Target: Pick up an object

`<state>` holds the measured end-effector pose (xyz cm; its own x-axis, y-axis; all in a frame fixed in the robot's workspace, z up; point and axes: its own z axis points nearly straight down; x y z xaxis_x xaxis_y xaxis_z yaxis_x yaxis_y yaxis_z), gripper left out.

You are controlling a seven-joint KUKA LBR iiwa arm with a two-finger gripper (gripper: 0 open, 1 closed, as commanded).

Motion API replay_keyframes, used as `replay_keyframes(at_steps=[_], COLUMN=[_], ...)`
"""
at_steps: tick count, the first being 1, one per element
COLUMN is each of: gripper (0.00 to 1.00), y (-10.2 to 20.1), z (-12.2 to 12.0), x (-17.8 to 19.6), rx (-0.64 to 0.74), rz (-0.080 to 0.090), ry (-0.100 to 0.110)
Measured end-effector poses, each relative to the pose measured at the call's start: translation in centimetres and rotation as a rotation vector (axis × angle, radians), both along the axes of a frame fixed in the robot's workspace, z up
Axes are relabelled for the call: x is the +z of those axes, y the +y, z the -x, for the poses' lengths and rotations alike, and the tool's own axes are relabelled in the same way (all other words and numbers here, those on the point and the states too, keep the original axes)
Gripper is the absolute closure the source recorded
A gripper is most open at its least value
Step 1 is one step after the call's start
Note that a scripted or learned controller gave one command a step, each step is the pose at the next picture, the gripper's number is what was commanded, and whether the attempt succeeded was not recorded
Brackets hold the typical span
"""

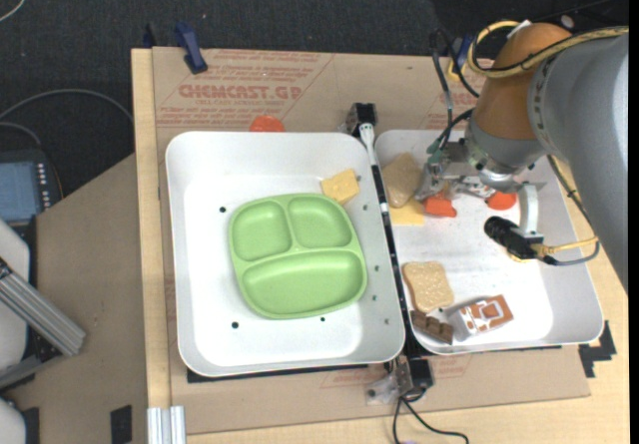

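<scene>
Where the arm (559, 83) descends, the gripper (451, 183) is obscured.

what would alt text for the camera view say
A grey arm with an orange band reaches over the right bin, its gripper low beside an orange piece and toy bread slices. The left bin holds a green divided plate.

Arm reaching down into the right bin

The tool (446, 185) sits low in the right bin (569, 317) near its far edge, just beside an orange piece (440, 206) and a tan chunk (401, 179). A bread slice (427, 283) lies toward the near edge. The left bin (195, 232) carries a green divided plate (297, 254) and a yellow block (339, 186).
</scene>
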<state>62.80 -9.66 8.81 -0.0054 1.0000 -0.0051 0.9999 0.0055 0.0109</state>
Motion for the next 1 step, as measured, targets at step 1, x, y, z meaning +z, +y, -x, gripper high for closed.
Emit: replay_keyframes(at_steps=[1], gripper=[1.00], y=[5.87], z=[4.14], x=[12.34], rx=[-0.002], rz=[-0.006], ry=[0.009])
